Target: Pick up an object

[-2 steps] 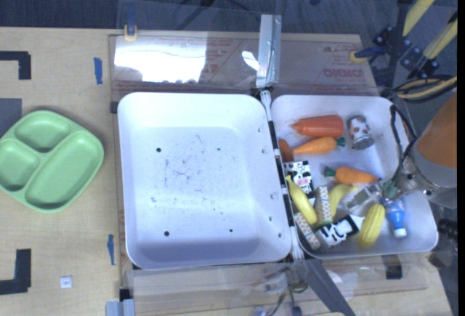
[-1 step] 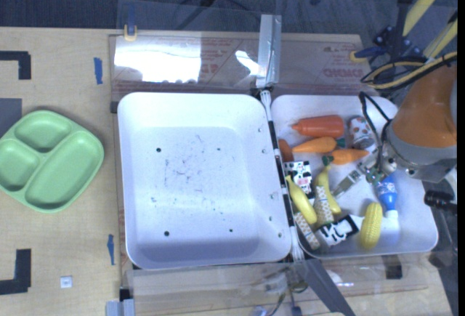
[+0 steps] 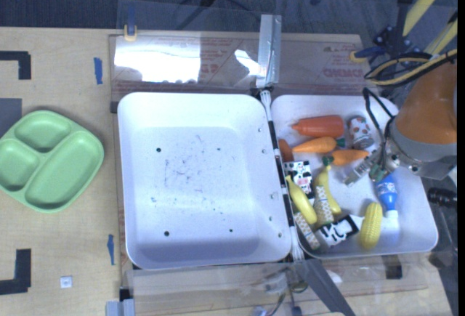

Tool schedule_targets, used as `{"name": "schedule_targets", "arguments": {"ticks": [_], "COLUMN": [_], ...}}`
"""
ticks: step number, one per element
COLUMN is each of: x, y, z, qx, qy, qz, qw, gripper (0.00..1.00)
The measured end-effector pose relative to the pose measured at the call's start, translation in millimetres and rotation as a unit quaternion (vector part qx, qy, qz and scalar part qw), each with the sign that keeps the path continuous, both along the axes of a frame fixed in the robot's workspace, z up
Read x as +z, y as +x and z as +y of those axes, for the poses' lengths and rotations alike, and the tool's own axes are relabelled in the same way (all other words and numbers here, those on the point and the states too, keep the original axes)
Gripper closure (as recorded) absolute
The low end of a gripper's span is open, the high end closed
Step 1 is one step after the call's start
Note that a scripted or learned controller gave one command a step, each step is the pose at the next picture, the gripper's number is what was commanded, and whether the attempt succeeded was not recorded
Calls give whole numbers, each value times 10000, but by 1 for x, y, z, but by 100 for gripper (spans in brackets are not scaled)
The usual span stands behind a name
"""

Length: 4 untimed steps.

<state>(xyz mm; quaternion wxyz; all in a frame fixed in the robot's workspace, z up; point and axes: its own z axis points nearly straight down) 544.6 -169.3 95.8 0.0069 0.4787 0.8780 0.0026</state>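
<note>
Claw (image 3: 361,171), state unclear, hangs at right over the right bin (image 3: 425,235); best centre on one carrot (image 3: 349,157) before closing.

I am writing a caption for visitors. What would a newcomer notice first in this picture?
First, the right bin, crowded with bright toy food: orange carrots at the top, a yellow corn cob near the bottom. Next, the arm with its orange band over that bin's right side, and a green divided plate far left.
</note>
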Motion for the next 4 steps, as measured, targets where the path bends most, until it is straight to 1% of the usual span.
{"name": "schedule_targets", "arguments": {"ticks": [1, 2, 3, 4], "x": [120, 119, 14, 87], "y": [65, 65, 65, 28], "z": [12, 12, 11, 3], "qx": [-1762, -1761, -2009, -1876], "qy": [19, 19, 22, 22], "qz": [74, 76, 69, 70], "qw": [9843, 9843, 9796, 9822], "gripper": [100, 0, 0, 0]}}
